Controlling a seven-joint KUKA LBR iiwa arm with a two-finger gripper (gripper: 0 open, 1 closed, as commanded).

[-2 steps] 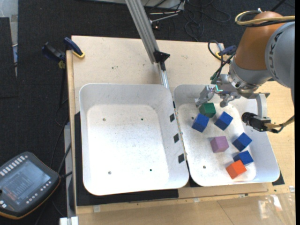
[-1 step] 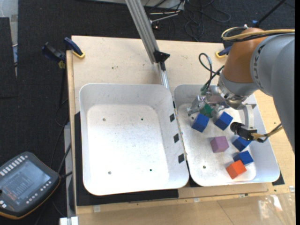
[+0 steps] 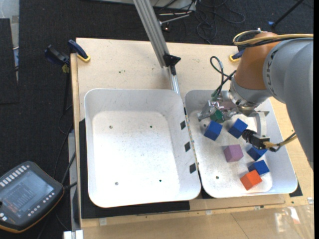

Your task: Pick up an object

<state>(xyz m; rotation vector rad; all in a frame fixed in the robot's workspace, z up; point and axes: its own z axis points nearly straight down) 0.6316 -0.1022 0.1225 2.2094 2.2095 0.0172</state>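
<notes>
Gripper [image 3: 218, 114] low over right bin [image 3: 279, 185], near its back-left corner; finger state cannot tell, nothing seen held. Green bit [image 3: 218, 116] at its tip. Blue cube [image 3: 213, 130] just in front of gripper, second blue cube [image 3: 238, 127] beside it. Purple cube [image 3: 233, 153] mid-bin. Orange cube [image 3: 251, 179] and more blue cubes [image 3: 259, 166] near front-right corner. Left bin [image 3: 99, 103] wide open floor.

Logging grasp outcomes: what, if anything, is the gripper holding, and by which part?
It cannot be told. The gripper is low in the right bin, beside a blue cube; no object is seen in it.
</notes>
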